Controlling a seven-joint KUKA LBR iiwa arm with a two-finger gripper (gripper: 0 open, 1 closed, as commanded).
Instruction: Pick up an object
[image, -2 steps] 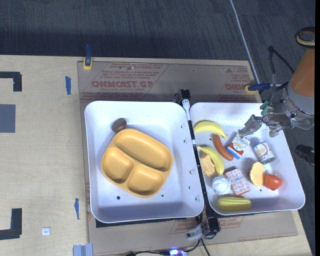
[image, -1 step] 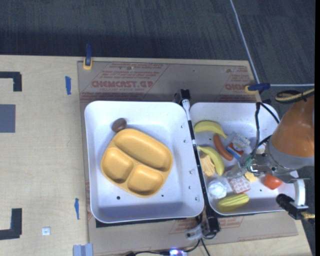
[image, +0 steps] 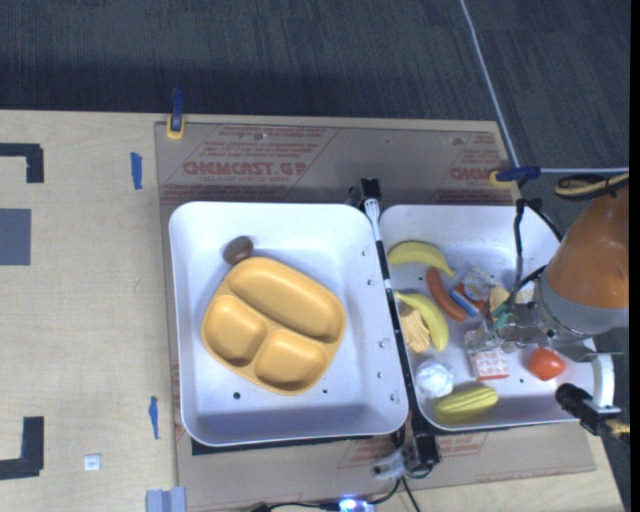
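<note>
Reaching in from the right, the arm (image: 598, 262) hangs over the right bin (image: 470, 222), its orange band bulking above the wrist. The gripper (image: 503, 322) sits low over the middle of that bin, among the clutter, and its metal parts blur into the items beneath it, so whether it is spread or pinching anything cannot be told.

Just below the gripper lies a small white packet (image: 490, 364) with red print. To its right, touching the arm's shadowed side, is a red tomato (image: 545, 364). Just left of the gripper, a red sausage (image: 444, 294) lies at a slant, with a small blue and red piece (image: 465, 299) beside it. A clear wrapper (image: 474, 278) sits near these, just above them.

Further left, one banana (image: 418, 254) curves along the upper part of the bin, and a second banana (image: 424, 320) lies near the wall the bins share. Below that, a white ball-like thing (image: 434, 378) rests near a yellow-green squash (image: 466, 402) at the bin's lower edge.

The left bin (image: 200, 240) holds a yellow tray (image: 272, 323) with three compartments, set at a slant, and a small brown lump (image: 238, 250) touching its upper left rim.

Both bins sit on a cardboard sheet (image: 260, 160) on the wooden bench (image: 80, 320).
</note>
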